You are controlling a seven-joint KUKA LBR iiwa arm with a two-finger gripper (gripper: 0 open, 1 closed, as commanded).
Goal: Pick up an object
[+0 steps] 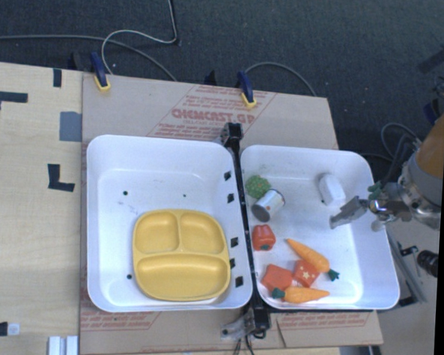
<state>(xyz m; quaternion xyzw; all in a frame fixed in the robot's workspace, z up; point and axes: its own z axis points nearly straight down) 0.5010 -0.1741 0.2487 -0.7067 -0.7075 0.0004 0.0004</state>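
Note:
My gripper (354, 223) hangs at the right side of the right bin (377, 284), open with nothing between its fingers. A white cup-like object (330, 189) lies just up and left of it. Further left sit a green broccoli piece (257, 186), a grey can (267, 204) on its side and a red pepper (262, 237). Toward the bin's front lie an orange carrot (307, 254), a red strawberry-like piece (306, 274), a red block (276, 277) and a second orange carrot (305, 294).
The left bin (110, 166) holds a yellow divided plate (181, 254). A black divider clip (232, 134) sits where the bins meet at the back. Cables run across the dark floor behind the bench.

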